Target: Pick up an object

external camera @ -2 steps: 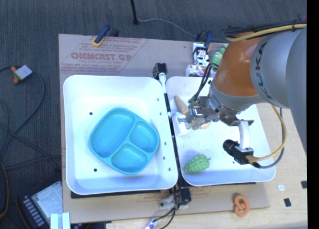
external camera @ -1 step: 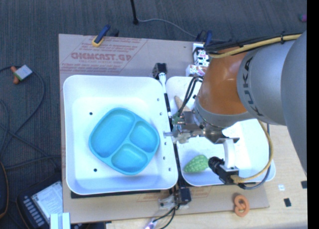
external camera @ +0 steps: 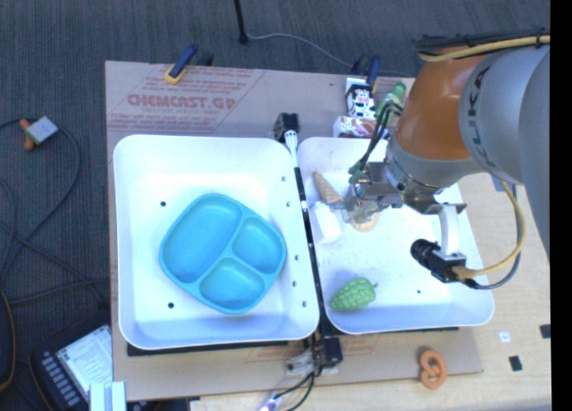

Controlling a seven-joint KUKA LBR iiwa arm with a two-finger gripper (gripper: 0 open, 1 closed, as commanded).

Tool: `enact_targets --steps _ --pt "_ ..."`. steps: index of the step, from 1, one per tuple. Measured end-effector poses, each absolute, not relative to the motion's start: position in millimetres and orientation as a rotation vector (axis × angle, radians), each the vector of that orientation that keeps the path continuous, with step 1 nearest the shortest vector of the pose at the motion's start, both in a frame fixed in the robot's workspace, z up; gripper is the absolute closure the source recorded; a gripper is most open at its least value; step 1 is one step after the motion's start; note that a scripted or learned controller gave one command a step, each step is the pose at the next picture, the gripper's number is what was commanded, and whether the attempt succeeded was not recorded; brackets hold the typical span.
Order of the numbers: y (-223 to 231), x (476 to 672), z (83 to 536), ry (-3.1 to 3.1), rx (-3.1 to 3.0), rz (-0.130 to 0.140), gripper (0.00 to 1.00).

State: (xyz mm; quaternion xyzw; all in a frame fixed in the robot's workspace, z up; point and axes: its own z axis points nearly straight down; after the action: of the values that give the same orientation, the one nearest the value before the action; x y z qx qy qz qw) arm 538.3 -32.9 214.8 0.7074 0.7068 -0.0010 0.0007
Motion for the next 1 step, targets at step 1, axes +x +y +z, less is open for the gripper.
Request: enact_targets --steps 1 --pt "33.0 522.3 224.3 2.224 2.221 -0.001 1.0"
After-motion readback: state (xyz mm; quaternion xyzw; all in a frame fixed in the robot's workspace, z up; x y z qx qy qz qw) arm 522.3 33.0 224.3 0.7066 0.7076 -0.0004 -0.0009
